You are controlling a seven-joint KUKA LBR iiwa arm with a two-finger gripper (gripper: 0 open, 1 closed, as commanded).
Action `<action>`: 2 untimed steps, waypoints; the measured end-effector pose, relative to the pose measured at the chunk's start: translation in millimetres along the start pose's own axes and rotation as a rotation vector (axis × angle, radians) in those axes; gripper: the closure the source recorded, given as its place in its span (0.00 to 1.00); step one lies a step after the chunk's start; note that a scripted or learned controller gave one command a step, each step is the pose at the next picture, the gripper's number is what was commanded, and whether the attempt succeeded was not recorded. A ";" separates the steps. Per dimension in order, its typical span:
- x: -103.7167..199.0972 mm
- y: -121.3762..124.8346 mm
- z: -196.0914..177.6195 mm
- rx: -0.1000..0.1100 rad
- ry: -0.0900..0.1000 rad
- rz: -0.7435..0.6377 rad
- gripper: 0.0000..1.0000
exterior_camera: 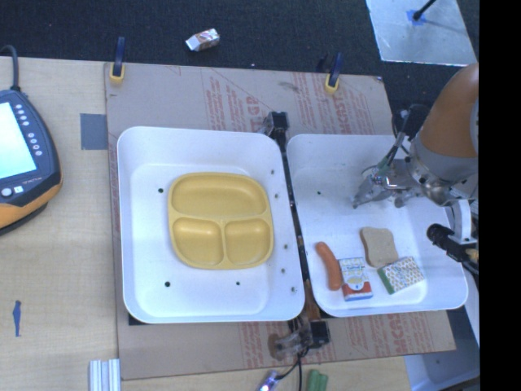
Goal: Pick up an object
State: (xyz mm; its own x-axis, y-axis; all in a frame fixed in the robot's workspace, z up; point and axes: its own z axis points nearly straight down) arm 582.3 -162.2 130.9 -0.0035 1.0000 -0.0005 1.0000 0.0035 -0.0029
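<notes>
In the right bin (pixel 326 157) lie an orange sausage-shaped toy (pixel 329 265), a small carton with a picture on it (pixel 354 278), a tan slice of toy bread (pixel 378 245) and a green-patterned packet (pixel 400 274), all near the front. My gripper (pixel 376 187) hangs over the bin's middle right, above and behind the bread slice. Its metal fingers (pixel 363 194) point left and down, and nothing shows between them. The grey arm with its orange band (pixel 449 120) comes in from the right.
The left bin (pixel 142 149) holds a yellow divided plate (pixel 220 219). A teach pendant (pixel 20 157) lies at the far left of the bench. Clamps (pixel 117 63) hold the cardboard at the back. A crumpled wrapper (pixel 203 40) lies on the dark floor.
</notes>
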 end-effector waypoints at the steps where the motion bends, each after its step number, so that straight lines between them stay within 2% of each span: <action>1: -13.4 36.8 39.7 0.004 0.003 0.000 0.00; 2: 37.1 -42.7 -54.6 -0.001 0.001 -0.001 0.00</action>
State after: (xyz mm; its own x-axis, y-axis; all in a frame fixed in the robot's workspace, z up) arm 539.7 -125.2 185.6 -0.0045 1.0000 0.0007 1.0000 0.0045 -0.0019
